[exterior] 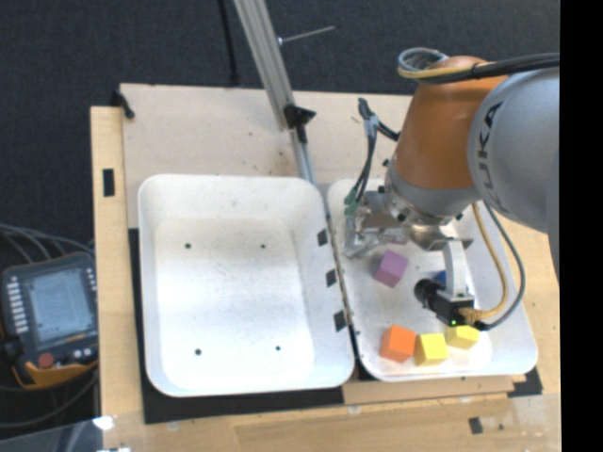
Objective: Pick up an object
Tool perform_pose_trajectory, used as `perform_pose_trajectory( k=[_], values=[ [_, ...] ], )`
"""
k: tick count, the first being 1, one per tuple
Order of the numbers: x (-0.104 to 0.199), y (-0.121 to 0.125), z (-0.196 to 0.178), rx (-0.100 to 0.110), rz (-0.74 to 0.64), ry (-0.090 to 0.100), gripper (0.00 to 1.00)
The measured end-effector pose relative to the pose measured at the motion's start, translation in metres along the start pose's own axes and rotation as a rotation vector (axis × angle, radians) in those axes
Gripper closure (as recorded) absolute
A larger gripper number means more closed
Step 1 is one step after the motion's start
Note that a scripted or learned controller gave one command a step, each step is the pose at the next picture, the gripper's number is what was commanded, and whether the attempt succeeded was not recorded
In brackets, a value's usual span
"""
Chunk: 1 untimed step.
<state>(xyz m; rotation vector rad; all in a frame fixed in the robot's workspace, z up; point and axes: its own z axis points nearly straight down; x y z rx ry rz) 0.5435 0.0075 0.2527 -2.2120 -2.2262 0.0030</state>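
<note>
Just beside the fingers, whose opening I cannot tell, sits a pale purple cube.

Dark lettering on the grey casing of the arm, at two o'clock in the frame, just at three o'clock of the orange band. Reads "UKA" in bold capitals, turned on their side and running along the curve of the casing; leading letter of the brand not clearly made out. At eight o'clock in the frame, off the bench's nine o'clock side, a handheld control pendant with a pale lit screen: too blurred and small to read. Keys along the pendant's edges likewise too small to tell any marking.
</note>
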Motion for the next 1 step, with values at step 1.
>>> perform_pose_trajectory(
  k=[1],
  values=[
    [0.0577,0.0103,0.0129,-0.004,-0.001,-0.001,1.00]
  ],
)
